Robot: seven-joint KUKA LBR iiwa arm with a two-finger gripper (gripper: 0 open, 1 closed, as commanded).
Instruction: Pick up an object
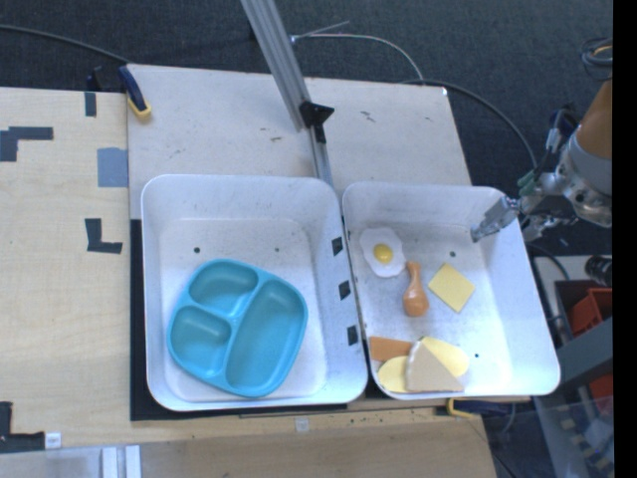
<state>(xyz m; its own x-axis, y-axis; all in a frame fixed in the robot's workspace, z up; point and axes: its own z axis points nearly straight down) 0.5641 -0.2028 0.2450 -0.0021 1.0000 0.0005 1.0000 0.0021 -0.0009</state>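
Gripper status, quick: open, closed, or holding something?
Gripper: cannot be told; it sits over the right bin's far right rim, with nothing visibly in it.

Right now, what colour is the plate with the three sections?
The plate is light blue, lying in the left bin; the camera view shows it best.

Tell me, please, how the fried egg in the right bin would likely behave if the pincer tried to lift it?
The fried egg lies flat and thin on the right bin, so fingers would probably struggle to get under its edge. It looks like a light toy and would likely slide when pushed. It won't roll.
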